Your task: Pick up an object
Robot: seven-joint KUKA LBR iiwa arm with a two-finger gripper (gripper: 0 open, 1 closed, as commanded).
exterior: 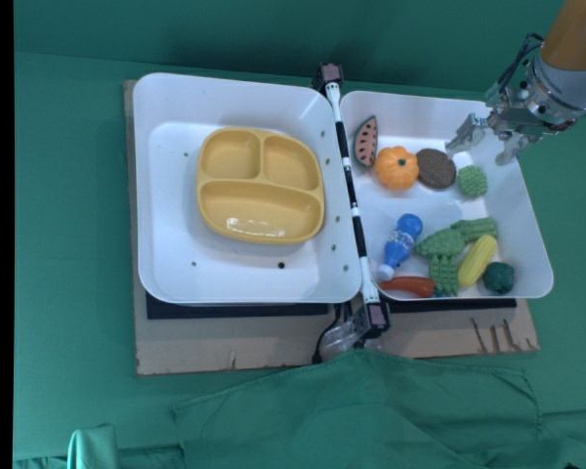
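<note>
The right bin [527,213] holds several toy foods: a watermelon slice [367,142], an orange pumpkin [397,167], a brown patty [436,168], a small green leafy piece [472,181], a blue and white bottle [400,240], green vegetables [447,254], a yellow corn cob [477,260], a dark green broccoli [498,277] and a red-orange piece [408,286]. My gripper [488,141] hangs above the bin's far right corner, its fingers [461,135] spread open with nothing between them. It is above and right of the patty and leafy piece.
The left bin [166,242] carries a yellow divided plate [261,185]. A black and white divider bar [350,193] runs between the bins. Cardboard [225,345] lies under both bins, and green cloth [371,408] bunches at the front.
</note>
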